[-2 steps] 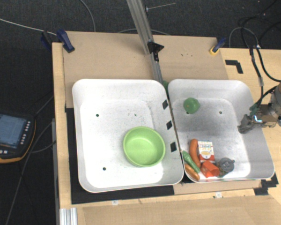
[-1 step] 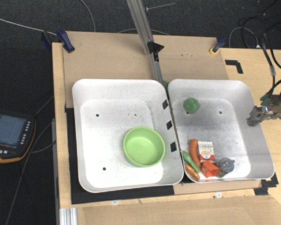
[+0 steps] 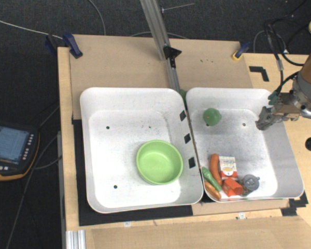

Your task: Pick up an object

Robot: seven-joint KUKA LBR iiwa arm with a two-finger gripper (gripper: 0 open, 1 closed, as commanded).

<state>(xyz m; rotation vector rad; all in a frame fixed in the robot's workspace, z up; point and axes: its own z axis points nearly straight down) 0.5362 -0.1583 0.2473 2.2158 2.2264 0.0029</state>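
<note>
While the gripper (image 3: 264, 121) hovers over the right bin (image 3: 287, 154), its state unreadable, nothing is lifted; the pick remains undone.

We can't really read anything here, tbh. The small white-and-orange carton (image 3: 227, 165) in the right bin (image 3: 280, 149) has some kind of printed label on its face, but it's way too tiny and blurry for us to make out a single letter. Same story with the handheld pendant (image 3: 9, 148) sitting off the left side of the bench: its screen is lit with a bluish display, and we can't pick out any words or numbers on it. So no legible text, brands or signs from us
</note>
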